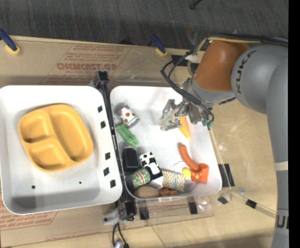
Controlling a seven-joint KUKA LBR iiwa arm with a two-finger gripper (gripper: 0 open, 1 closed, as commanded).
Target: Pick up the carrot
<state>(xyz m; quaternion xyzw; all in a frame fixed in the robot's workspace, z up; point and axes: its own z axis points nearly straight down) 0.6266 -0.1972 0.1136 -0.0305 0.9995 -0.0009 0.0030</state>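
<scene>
Carrot (184,128) in R bin, long axis upper-left to lower-right.

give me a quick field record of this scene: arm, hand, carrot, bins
arm: grey, orange band, reaches in from the right
hand: over the upper part of the right bin; finger state unclear
carrot: orange, lying in the right bin below the hand, apart from it
left bin: holds a yellow divided tray
right bin clutter: green item, small can, more items along the near edge
</scene>
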